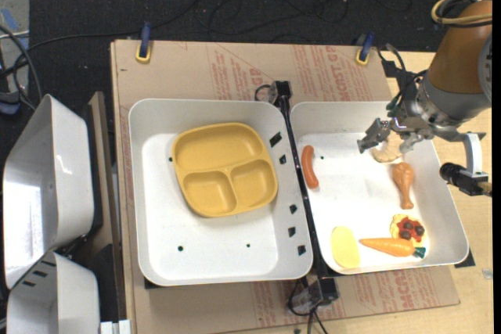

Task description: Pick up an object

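The gripper point(389, 138) is seen low over the upper right corner of the right bin point(344, 115), its 2 dark fingers spread apart, with a small pale object point(387, 155) just beneath and between them. Whether that object is touched or merely hovered over cannot be told from this slant, and nothing is seen lifted, so the pick is judged as not yet done: the closing and the raising are both left. Other candidates are laid out in the same bin: a chicken drumstick point(404, 181) just below the gripper, a sausage point(310, 167) by the left wall, a carrot point(388, 246), a yellow oval piece point(345, 246) and a small item topped with red berries point(409, 228) near the front. In the left bin point(153, 192) a yellow divided plate point(225, 168) is resting, untouched. Red lettering is printed across the cardboard sheet point(235, 66) under the bins, but it lies reversed and faint and cannot be read; no brand is made out.
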You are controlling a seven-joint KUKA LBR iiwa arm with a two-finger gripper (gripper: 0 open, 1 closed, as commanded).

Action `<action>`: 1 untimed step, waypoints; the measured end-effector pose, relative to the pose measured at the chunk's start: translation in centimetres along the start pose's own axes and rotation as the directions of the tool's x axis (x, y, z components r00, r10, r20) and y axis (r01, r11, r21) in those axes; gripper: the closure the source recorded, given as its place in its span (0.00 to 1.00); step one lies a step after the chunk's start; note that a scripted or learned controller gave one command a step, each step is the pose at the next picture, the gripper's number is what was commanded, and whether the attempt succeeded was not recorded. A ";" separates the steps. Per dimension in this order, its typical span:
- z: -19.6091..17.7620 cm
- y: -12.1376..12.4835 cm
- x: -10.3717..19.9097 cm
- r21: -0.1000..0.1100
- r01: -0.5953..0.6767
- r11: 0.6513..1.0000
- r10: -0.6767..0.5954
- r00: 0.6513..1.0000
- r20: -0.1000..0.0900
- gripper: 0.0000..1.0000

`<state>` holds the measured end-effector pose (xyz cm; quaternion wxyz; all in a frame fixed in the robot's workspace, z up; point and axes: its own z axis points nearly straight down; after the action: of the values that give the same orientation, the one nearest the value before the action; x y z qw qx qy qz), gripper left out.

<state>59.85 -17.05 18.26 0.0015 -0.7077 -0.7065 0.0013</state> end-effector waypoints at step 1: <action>4.4 -0.3 0.2 0.000 0.001 1.000 -0.001 1.000 0.000 0.00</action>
<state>59.50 -16.83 13.90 0.0014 -0.7074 -0.7068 0.0012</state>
